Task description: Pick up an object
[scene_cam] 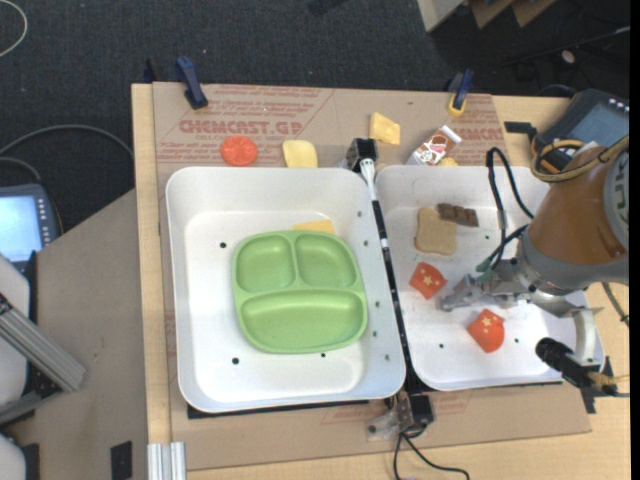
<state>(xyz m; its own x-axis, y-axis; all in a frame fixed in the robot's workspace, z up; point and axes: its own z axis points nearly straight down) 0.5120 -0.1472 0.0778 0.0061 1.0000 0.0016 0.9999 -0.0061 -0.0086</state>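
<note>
Red block: a small red cube-like block [487, 330] lies at the lower right of the right-hand white bin [440, 368].
Gripper: the grey two-finger gripper [452, 296] sits low over that bin; fingers slightly apart, clamping nothing.
Second block: another red block [427, 279] lies just left of the fingertips.
Tan piece: a beige bread-shaped slab [435, 234] lies further up the bin.
Tray: a green divided plastic plate [298, 290] rests in the left white bin [200, 268].

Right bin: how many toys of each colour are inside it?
Red: 2, a red block with a star and a red block beside the gripper
Tan: 1, a tan toast-shaped piece
Brown: 1, a small brown bar
Total: 4
</note>
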